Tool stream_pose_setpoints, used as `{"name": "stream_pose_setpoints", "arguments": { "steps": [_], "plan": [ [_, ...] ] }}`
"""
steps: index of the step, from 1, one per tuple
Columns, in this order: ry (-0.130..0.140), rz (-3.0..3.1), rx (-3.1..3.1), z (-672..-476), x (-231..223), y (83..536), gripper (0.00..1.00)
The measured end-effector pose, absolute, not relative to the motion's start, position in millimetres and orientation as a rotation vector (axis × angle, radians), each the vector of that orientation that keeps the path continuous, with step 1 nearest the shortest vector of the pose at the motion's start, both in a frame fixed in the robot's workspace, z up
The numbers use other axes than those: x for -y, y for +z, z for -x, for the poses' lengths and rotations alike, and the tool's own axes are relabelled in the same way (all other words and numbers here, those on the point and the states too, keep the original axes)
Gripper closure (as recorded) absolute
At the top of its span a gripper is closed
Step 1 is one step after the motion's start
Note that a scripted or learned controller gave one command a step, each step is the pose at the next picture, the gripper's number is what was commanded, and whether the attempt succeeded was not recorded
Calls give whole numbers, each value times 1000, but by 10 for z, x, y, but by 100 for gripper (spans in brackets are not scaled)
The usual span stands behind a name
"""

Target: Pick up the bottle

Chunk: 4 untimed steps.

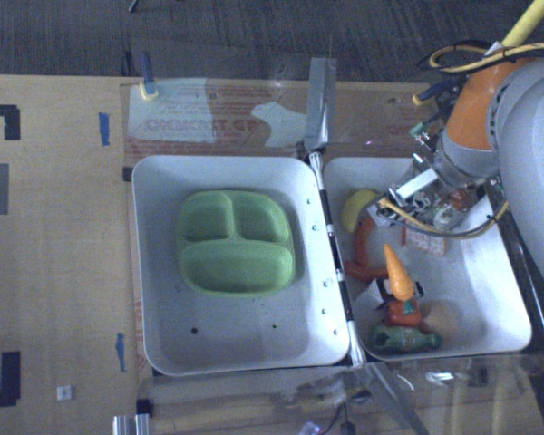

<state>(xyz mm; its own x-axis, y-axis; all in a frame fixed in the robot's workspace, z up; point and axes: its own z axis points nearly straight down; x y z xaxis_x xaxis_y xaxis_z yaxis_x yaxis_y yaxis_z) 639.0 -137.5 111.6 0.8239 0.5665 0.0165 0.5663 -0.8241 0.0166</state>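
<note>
Camera view: my tool (415, 208) low in right bin (490, 320), grip state unclear; green bottle (404, 338) lying by that bin's near wall, well apart from tool, just below orange carrot (398, 275)

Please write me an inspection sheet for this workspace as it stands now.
Surface: left bin and right bin, both white, side by side on a brown bench.
Job's things: green bottle lies on its side at the right bin's near edge.
Clutter: green divided tray in left bin; orange carrot, yellow-green fruit, and red items in right bin.
Grippers: gripper over right bin's far part, away from the bottle.
Cables: yellow and black cables loop at the arm.
Surroundings: blue tape marks, dark carpet.
</note>
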Motion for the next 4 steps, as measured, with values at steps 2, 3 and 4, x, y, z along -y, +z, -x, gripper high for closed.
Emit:
{"name": "stream_pose_setpoints", "arguments": {
  "steps": [2,3,4],
  "plan": [
    [0,-3109,-455,-6225,2190,1569,0],
    [18,-3106,-433,-6175,1853,935,0],
    [16,-3118,-459,-6200,1982,930,0]
  ]
}}
